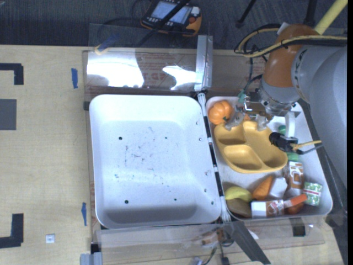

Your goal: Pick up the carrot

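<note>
The carrot (pixel 263 186), a short orange piece, lies in the near part of the right bin (pixel 325 203), among other small items. My gripper (pixel 251 119) hangs over the far end of that bin, above the back rim of a yellow divided dish (pixel 251 150). That puts it well behind the carrot. Its fingers (pixel 238 117) stand open and hold nothing. A small orange pumpkin (pixel 219 112) sits just left of the gripper.
The left bin (pixel 149 153) is large and white. Around the carrot lie a yellow fruit (pixel 237 193), a brown item (pixel 238 205), a lying bottle (pixel 271 207), an upright bottle (pixel 295 175) and small cartons (pixel 312 194). The arm fills the upper right.
</note>
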### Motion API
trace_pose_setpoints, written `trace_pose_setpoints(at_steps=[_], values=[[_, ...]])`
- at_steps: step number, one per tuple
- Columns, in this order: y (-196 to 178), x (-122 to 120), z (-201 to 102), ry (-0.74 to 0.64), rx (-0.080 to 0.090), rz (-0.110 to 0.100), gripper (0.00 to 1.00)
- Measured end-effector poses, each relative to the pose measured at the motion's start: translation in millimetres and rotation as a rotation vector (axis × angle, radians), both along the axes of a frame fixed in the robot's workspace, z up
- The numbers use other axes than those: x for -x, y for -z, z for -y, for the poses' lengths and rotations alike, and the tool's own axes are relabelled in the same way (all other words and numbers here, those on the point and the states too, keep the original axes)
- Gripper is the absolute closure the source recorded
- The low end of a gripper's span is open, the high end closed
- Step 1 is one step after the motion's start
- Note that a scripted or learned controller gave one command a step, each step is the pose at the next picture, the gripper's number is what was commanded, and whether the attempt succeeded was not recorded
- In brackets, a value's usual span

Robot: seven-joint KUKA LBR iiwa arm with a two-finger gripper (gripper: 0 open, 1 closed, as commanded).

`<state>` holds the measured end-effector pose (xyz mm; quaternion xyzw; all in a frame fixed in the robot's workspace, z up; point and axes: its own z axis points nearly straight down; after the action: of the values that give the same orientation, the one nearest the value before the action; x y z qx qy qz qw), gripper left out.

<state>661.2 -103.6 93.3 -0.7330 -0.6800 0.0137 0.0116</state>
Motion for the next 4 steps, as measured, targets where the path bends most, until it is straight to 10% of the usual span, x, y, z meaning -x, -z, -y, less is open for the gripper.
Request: trace_pose_setpoints(at_steps=[3,4], values=[[2.3,2.0,7.4,-0.185,0.001,-0.004,0.00],[-2.1,20.1,5.8,-0.055,0.001,0.046,0.00]])
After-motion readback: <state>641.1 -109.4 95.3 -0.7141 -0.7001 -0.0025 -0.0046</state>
